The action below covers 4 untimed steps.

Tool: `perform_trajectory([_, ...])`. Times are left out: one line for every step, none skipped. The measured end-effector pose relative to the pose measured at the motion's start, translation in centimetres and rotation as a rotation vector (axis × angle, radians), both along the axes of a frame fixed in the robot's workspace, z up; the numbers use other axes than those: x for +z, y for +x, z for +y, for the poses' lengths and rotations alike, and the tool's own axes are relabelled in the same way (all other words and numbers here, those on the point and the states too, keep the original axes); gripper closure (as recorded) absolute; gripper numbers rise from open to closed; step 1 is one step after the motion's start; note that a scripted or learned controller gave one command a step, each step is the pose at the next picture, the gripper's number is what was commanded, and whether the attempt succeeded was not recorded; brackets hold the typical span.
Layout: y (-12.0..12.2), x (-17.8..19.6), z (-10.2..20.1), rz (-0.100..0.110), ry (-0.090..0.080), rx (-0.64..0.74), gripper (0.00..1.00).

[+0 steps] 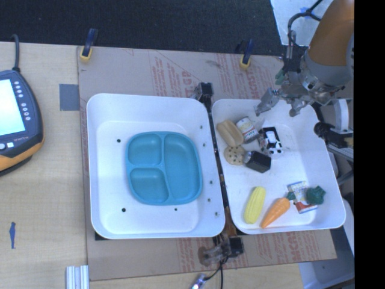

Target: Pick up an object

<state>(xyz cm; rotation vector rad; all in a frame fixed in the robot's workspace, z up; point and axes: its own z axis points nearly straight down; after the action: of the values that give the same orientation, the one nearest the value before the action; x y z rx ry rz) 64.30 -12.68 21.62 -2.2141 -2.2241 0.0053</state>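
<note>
Tool (pixel 283 103) poised above far edge of right bin (pixel 334 179), fingers spread, gripping nothing. Corn cob (pixel 254 205) and carrot (pixel 275 212) lying side by side near front wall. Blue divided plate (pixel 163 167) in left bin (pixel 99 161).

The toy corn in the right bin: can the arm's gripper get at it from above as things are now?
Probably yes. The toy corn lies on the bin floor with bare white around most of it; only the toy carrot is close beside it. The gripper hangs over the bin's far part, with nothing between.
</note>
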Motion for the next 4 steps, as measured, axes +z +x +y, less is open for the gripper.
perform_trajectory([-8.2, -7.7, -2.2, 0.001, -0.001, 0.001, 0.0])
perform_trajectory([-3.9, -12.3, -0.3, -0.003, -0.002, 0.002, 0.0])
perform_trajectory([0.6, -12.0, 1.6, 0.029, -0.001, -0.008, 0.0])
perform_trajectory([0.8, -11.0, 1.6, 0.026, 0.0, -0.005, 1.0])
